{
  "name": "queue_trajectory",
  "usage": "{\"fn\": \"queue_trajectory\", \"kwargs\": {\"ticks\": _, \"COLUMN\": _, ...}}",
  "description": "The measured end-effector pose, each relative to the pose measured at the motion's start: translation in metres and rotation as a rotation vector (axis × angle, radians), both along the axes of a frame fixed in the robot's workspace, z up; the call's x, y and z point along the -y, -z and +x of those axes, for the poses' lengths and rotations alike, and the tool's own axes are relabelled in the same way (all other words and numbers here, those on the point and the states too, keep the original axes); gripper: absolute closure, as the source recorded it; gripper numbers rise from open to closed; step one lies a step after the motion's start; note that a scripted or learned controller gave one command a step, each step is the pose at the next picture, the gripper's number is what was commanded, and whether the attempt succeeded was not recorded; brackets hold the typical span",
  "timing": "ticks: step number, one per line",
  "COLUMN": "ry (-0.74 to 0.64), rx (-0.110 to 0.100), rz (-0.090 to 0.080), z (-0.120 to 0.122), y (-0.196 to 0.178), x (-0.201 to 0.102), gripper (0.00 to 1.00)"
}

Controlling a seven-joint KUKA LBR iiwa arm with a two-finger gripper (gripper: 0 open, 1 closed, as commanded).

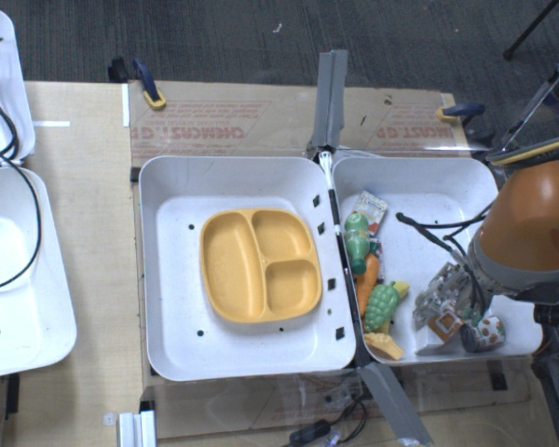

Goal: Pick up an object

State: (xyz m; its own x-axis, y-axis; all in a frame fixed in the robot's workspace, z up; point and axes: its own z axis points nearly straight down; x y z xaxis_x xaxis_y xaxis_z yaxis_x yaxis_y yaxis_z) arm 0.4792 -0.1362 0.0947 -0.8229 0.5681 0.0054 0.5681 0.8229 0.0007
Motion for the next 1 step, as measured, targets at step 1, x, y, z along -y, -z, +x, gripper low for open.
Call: {"fn": "queue_trajectory", "kwargs": {"ticks": 1, "ry": -0.053, "rx": 0.002, "rz": -0.003, "z": 0.0376, "y": -0.0941, "x": -0.052, "gripper": 1.0}}
